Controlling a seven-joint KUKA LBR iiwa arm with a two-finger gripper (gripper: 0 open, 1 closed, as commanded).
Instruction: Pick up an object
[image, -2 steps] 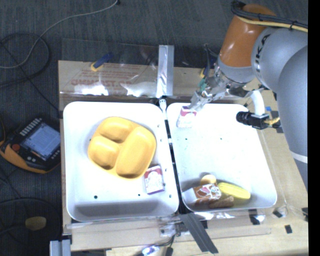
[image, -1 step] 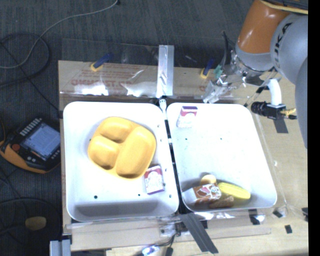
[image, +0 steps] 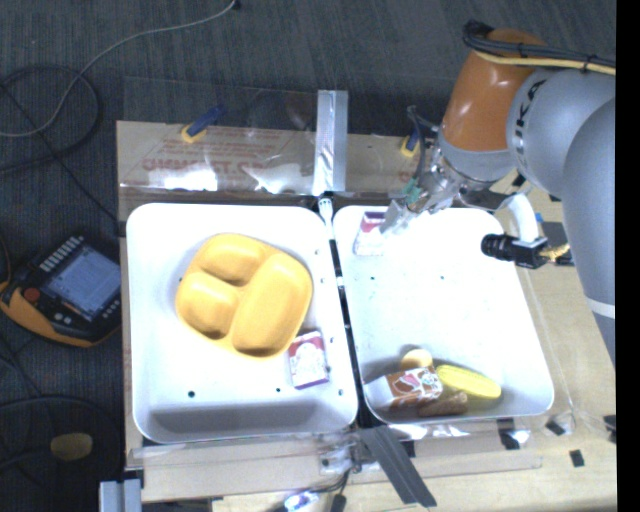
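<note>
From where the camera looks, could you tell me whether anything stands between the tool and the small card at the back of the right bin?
Nothing visible does. The tool sits just right of the small card at the back left corner of the right bin. The toy food lies at that bin's front, well away.

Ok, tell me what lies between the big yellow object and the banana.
In the camera view, a small pink-and-white packet lies by the big yellow object, then the bins' divider, then a brown wrapped item against the banana.
</note>
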